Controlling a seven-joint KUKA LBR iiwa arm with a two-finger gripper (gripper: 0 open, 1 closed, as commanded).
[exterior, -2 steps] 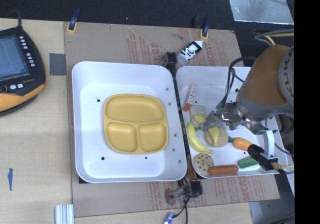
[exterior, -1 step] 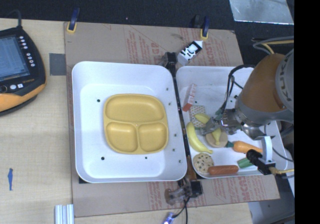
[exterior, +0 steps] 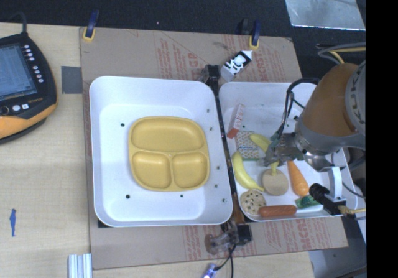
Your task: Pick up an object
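Observation:
The right white bin (exterior: 261,93) holds several toy foods. A yellow banana (exterior: 242,171) lies along its left wall, with a smaller yellow piece (exterior: 260,142) just beyond it. A round beige piece (exterior: 274,181) sits mid-bin, an orange carrot (exterior: 297,178) to its right. At the near edge lie a speckled cookie (exterior: 252,199) and a reddish sausage (exterior: 278,211). My gripper (exterior: 274,160) hangs low in this bin, right above the beige piece's far edge and between the banana and the carrot. Nothing is seen in its grasp.
The left white bin (exterior: 106,146) carries a yellow divided plate (exterior: 169,152). A red and white packet (exterior: 235,122) lies at the right bin's far left. A black and white tag (exterior: 236,63) sits behind the bins, and a teach pendant (exterior: 18,90) rests on the bench's left.

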